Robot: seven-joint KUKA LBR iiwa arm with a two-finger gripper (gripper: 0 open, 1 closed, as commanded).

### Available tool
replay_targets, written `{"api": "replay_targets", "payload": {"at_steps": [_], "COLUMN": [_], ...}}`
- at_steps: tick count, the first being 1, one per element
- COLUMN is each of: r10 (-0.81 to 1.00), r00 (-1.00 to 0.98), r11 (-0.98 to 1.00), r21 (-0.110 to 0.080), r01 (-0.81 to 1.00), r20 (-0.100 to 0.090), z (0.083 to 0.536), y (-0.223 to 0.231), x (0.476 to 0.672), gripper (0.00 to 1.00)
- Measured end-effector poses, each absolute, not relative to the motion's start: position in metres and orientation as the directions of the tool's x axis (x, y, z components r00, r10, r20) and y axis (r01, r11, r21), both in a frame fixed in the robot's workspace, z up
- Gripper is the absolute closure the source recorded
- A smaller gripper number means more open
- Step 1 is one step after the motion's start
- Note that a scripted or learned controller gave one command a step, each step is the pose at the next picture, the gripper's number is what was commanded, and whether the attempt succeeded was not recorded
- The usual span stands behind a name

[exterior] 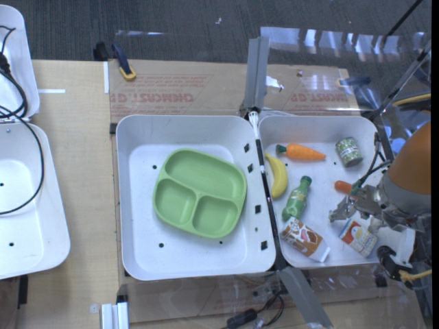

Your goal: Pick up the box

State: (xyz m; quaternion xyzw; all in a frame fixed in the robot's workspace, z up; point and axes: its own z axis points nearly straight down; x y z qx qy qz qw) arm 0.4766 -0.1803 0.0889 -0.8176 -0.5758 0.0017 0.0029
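Under end effector [351, 211]: white/red box [358, 237].

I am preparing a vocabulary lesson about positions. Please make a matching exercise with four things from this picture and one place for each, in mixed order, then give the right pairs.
Things:
1. green three-compartment plastic plate
2. orange toy carrot
3. yellow toy banana
4. small brown and white carton box

Places:
A. right bin, near front edge
B. left bin, in the middle
C. right bin, along the left wall
D. right bin, near the back

Pairs: 1-B, 2-D, 3-C, 4-A
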Motion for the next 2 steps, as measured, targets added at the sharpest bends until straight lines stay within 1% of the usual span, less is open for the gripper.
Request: {"api": "replay_targets", "payload": {"at_steps": [1,2], "r10": [0.940,0.940], "r00": [0.340,0.340], "r11": [-0.340,-0.340], "r21": [-0.009,-0.010], "r01": [0.940,0.940], "r20": [0.000,0.000], "z": [0.0961,0.0961], "y": [-0.1810,-0.1810], "x": [0.4765,0.4764], "gripper": [1.00,0.00]}}
